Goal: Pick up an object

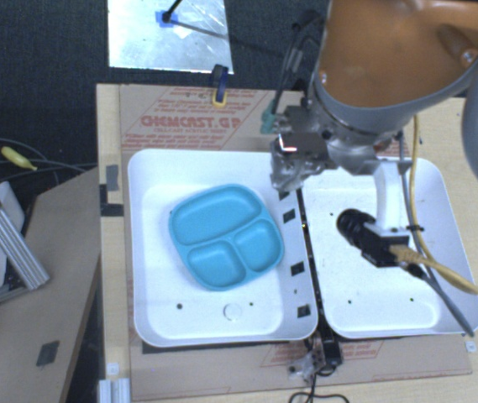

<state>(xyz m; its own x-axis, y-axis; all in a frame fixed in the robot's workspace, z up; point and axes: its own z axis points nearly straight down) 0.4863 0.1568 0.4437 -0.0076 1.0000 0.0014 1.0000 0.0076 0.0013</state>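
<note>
Fingers (pixel 287 179), gap we cannot tell, hang just beside the blue tray (pixel 226 235); we should centre over its nearest rim.

A light blue plate (pixel 226 235) lies in the white bin (pixel 153 196) at nine o'clock. Tan cardboard (pixel 251 106) with red lettering sits at twelve. The arm (pixel 390 32) shows orange above grey.

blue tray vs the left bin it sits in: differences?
The tray is blue, the left bin white. The tray has three compartments, the bin one. The tray is smaller and lies askew to the bin's walls. Both are shallow with rounded corners.
</note>
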